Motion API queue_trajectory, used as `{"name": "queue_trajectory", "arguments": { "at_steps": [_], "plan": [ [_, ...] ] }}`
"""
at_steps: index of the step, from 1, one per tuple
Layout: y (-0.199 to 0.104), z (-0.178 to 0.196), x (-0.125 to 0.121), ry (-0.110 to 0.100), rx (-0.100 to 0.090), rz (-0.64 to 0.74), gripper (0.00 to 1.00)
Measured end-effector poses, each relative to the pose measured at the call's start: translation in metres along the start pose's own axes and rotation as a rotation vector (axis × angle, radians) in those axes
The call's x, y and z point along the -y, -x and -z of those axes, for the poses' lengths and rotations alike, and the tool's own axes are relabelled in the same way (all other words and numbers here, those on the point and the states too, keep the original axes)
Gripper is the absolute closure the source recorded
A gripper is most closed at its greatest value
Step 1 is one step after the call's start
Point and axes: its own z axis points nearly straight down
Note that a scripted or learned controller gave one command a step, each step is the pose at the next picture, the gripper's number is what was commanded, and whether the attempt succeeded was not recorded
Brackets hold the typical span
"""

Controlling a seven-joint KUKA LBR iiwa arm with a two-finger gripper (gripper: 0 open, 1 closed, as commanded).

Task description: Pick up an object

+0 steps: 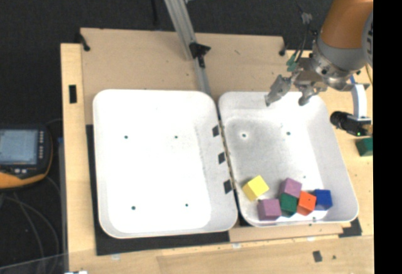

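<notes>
My gripper [289, 93] hangs open and empty, approach not yet begun; the yellow cube [255, 188] lies well below me, so I must descend toward it.

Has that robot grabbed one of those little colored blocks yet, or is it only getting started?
Nothing looks picked up yet. The yellow block, two purple blocks, and the green, orange and blue ones all lie at the near end of the right bin. The claw is open at the bin's far end, with no block between its fingers. Reaching a block, gripping and lifting remain.
</notes>
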Motion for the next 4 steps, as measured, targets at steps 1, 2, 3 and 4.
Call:
{"name": "queue_trajectory", "arguments": {
  "at_steps": [1,2,3,4],
  "plan": [
    [-0.035,-0.155,-0.037,-0.005,-0.001,0.001,0.00],
    [-0.034,-0.150,-0.038,0.000,0.000,0.000,0.00],
    [-0.071,-0.061,-0.017,0.008,-0.002,0.003,0.00],
    [-0.069,-0.067,-0.015,0.000,-0.002,-0.001,0.00]
  ]
}}
